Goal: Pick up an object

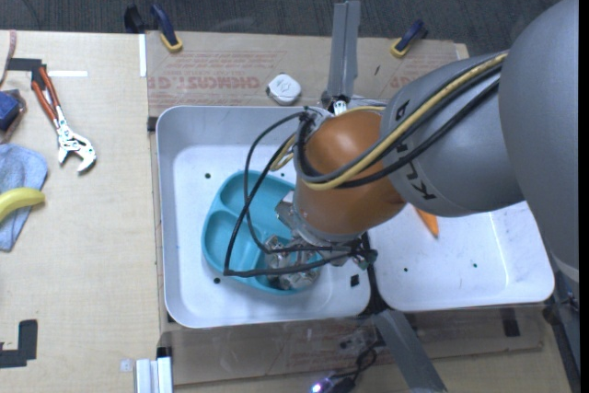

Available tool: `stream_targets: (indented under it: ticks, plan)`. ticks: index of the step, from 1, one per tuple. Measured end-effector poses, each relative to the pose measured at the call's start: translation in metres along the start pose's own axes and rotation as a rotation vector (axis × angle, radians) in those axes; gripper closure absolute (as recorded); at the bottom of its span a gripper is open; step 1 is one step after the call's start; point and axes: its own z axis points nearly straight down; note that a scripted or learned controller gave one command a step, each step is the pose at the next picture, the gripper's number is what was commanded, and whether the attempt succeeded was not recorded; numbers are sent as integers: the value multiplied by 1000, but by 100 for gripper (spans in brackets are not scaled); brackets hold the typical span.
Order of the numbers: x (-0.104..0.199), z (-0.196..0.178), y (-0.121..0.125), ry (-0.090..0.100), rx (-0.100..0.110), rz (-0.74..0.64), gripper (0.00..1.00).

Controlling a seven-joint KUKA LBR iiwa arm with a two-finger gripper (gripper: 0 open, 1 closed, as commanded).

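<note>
A light blue divided plate [237, 225] lies in the left bin [184, 198], tilted toward the bin's front. My gripper [290, 270] reaches down at the plate's near right edge, under the orange wrist band [345, 170]. The wrist hides most of the gripper and the plate's right side. A small orange object [428, 222] peeks out from under the arm at the left side of the right bin [488, 271].
A white round item [284, 88] sits on the cardboard behind the left bin. On the bench at far left lie pliers [57, 120], a blue-grey cloth [18, 179] and a banana [20, 200]. Clamps [164, 28] hold the cardboard's back edge.
</note>
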Motion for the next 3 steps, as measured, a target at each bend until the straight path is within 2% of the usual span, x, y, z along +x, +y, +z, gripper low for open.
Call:
stream_targets:
  ticks: [1, 2, 3]
  plan:
    - [-28, -97, -44, 1, 1, 132, 100]
    - [-33, -89, 29, 2, -2, -203, 100]
    - [-16, -97, 29, 0, -2, -631, 100]
